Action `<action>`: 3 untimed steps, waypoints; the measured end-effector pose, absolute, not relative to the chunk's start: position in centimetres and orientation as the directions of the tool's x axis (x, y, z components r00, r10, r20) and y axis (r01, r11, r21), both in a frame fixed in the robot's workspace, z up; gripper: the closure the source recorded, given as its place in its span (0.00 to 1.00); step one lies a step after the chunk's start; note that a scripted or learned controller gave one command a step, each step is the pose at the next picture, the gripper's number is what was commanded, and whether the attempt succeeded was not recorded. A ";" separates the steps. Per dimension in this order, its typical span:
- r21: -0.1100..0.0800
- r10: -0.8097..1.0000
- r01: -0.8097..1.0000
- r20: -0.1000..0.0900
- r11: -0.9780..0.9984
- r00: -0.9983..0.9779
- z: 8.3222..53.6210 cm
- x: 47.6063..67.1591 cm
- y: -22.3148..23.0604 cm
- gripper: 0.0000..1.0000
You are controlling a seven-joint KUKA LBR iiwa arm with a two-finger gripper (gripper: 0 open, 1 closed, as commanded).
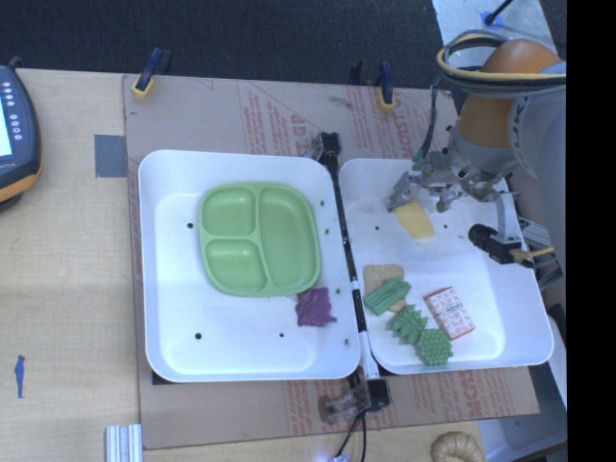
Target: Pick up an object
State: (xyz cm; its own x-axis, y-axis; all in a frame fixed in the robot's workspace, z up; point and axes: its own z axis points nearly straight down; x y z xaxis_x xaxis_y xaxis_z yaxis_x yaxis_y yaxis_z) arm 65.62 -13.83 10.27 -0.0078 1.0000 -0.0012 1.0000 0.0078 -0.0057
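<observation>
Going left to right across the bench (77, 287): the left bin (168, 354) has one green divided plate (260, 239) sitting in its middle toward the far edge, and one small purple lump (314, 307) just off the plate's near right corner, close to the bin's right edge. The right bin (525, 340) has one tan piece (382, 275) near its left edge, three green bumpy pieces: one (387, 295) touching the tan piece, another (409, 323) and another (434, 347) trailing toward the near edge, one red-and-white packet (449, 313) just beside those, and one yellow wedge (416, 220) up in the far half of that bin.

The end effector (423, 192) hangs right over the yellow wedge, so that's my guess for the target. Honestly I cannot tell if the fingers are spread or pressed together from this angle, and nothing is visibly caught between them.

To do this well I'd come straight down centered on the wedge, straddle its narrower sides, and get low enough to grip the body instead of skidding off the top. It sits well apart from the other bits, so there's no clutter to bump. Lift slowly, since a wedge can squirt out of a pinch.
</observation>
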 end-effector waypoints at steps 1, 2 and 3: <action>-0.005 1.000 1.000 -0.001 0.006 -0.006 9.2 65.6 -13.8 0.00; -0.002 1.000 1.000 -0.001 0.004 -0.004 9.3 65.7 -14.3 0.00; -0.002 1.000 1.000 -0.001 0.004 -0.004 9.3 65.7 -14.3 0.00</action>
State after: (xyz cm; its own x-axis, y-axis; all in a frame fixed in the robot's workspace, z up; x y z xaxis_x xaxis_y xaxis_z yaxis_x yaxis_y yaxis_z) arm 65.66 -14.28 9.30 -0.0040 1.0000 -0.0013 1.0000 0.0040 -0.0018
